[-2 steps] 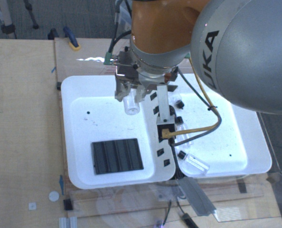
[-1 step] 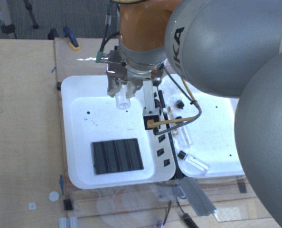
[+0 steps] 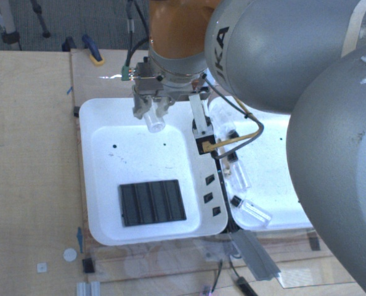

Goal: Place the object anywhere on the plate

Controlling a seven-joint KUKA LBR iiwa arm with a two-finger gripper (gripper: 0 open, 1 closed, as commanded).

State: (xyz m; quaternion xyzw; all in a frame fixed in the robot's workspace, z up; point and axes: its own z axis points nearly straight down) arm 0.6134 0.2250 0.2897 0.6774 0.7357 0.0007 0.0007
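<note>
Arm [image 3: 281,48] comes in from 3 o'clock, grey bulk covering most of the right half of the view, orange band [image 3: 177,17] at 12 o'clock above the wrist.

Gripper [image 3: 151,113] hangs over the far rim of the left bin [image 3: 97,165], at about 12 o'clock of that bin. A small clear cup-like object [image 3: 154,123] sits at the fingertips, pale and see-through against the white floor. It looks pinched between the 2 fingers, which appear drawn close around it; the fingertips themselves are translucent, so the exact contact is hard to make out.

Plate [image 3: 153,202]: a dark, ribbed rectangular slab lying flat on the left bin's floor, at roughly 6 o'clock of the bin. The object is well apart from it, up toward 12 o'clock; it is not on the plate.

Right bin [image 3: 275,184] is largely covered by the arm. Along its left edge lie 2 clear plastic pieces [image 3: 244,196], one near 9 o'clock of that bin, one lower toward 7 o'clock.

Between the bins runs a divider with black clips [image 3: 211,196]. A tan cable [image 3: 238,139] loops beside the wrist.

Bench [image 3: 29,165] is bare wood at 9 o'clock.
</note>
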